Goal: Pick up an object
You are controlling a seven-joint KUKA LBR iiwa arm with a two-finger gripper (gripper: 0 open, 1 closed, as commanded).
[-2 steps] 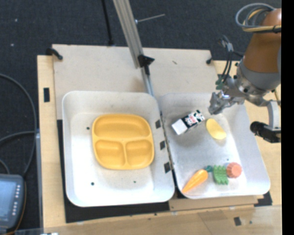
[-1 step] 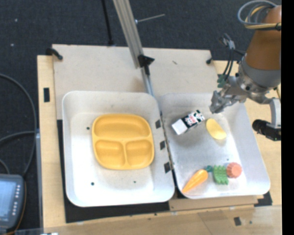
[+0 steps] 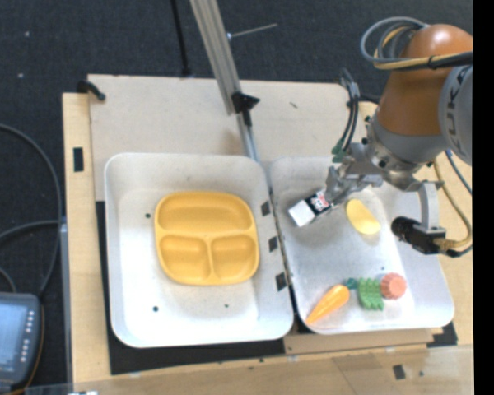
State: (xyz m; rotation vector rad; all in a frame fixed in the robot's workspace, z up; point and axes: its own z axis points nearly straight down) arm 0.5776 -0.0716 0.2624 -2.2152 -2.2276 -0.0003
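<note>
The gripper [image 3: 336,189] hangs over the upper part of the right bin [image 3: 428,303] — I cannot tell how it stands. A small white-and-black object [image 3: 306,210] lies just left of it. A yellow piece [image 3: 362,217] sits close right; carrot [image 3: 328,302], green toy [image 3: 369,294] and pink toy [image 3: 393,285] lie lower. The left bin [image 3: 123,303] holds a yellow tray [image 3: 206,237].

A yellow plastic divided tray [image 3: 206,237] lies in the left white bin [image 3: 123,303]; a metal pole [image 3: 218,48] rises behind that bin.
</note>
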